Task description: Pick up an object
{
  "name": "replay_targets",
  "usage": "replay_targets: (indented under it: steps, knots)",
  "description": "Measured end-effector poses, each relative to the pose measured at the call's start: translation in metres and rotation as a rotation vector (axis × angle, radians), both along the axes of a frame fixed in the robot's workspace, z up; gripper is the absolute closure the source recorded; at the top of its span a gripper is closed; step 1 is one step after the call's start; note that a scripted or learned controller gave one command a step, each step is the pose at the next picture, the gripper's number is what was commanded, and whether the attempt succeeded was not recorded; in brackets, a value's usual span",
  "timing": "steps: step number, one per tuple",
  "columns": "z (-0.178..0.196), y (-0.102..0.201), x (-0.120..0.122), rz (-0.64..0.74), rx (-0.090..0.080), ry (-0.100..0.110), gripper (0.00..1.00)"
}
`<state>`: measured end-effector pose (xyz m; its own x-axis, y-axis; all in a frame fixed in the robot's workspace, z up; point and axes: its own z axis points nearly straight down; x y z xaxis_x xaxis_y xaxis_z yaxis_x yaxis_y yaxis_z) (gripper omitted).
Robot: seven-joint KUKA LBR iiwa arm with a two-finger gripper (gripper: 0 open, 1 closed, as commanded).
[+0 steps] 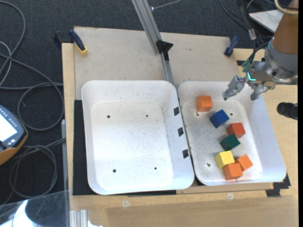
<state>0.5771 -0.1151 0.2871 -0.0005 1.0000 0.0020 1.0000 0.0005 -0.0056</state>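
**Open jaws above the bin of blocks**

The jaws [244, 90] hang over the far edge of the right bin [270, 145]. They are open and hold nothing. Seven blocks sit in this bin. An orange block [204, 103] is nearest the jaws, and a blue block [219, 118] is just beside it. Next come a red block [236, 129], a green block [230, 142], and a yellow block [225, 158]. Two more orange blocks [238, 167] sit by the near edge. The left bin [128, 136] sits next to it on the surface [118, 56].
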Motion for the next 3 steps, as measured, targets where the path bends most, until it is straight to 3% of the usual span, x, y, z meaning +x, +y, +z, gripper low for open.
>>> replay_targets:
  steps: [1, 3]
  knots:
    - [0.002, 0.0, 0.001, 0.0, -0.001, -0.005, 0.0]
    - [-0.091, 0.014, 0.007, 0.0, 0.0, 0.001, 0.0]
